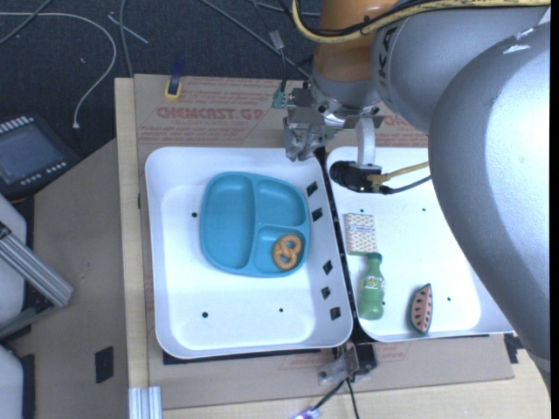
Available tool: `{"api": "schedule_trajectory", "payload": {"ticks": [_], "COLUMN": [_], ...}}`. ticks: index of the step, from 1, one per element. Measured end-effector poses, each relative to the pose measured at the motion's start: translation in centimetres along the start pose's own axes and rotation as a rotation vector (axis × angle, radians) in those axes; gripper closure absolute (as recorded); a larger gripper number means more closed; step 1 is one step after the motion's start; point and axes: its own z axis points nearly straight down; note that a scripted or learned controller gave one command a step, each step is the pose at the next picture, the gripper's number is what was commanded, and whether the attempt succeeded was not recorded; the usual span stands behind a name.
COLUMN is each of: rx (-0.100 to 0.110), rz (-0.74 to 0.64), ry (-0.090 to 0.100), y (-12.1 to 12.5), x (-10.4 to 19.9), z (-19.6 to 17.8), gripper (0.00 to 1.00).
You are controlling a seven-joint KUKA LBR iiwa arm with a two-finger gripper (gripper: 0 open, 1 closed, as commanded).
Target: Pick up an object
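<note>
Pretzel (286, 251) is the likeliest thing to pick in the left bin (175, 234): it lies in the near right compartment of the blue divided plate (236, 225), flat and alone. The right bin (463, 260) offers other choices, and going from near to far they are a watermelon slice (421, 308) close to the near rim, a green bottle (372, 285) lying just left of it, and a small patterned packet (360, 232) just beyond the bottle's cap.

The gripper (301, 142) hangs at the far edge of the left bin, near the divider between the two bins, below the orange wrist band. Whether it stands open or closed cannot be told at this angle, and nothing shows between its tips.

So the step in hand looks like the approach, with no object reached yet. All four objects sit nearer than the gripper; the pretzel is well apart from it, nearer and almost straight below in the view, while the packet is nearer and to the right, across the divider.

To do this well, I judge the arm should choose one target, travel over it before going down, and line up across the object's narrow side. The pretzel is low and sits by the plate's raised ridge and rim, so a descent slightly off centre could catch the plate instead.
</note>
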Motion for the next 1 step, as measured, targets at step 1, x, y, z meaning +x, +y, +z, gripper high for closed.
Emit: {"api": "schedule_trajectory", "payload": {"ticks": [1], "rx": [0.000], "rz": [0.002], "ry": [0.000], "y": [-0.05], "x": [-0.22], "z": [-0.15], "gripper": [0.00]}}
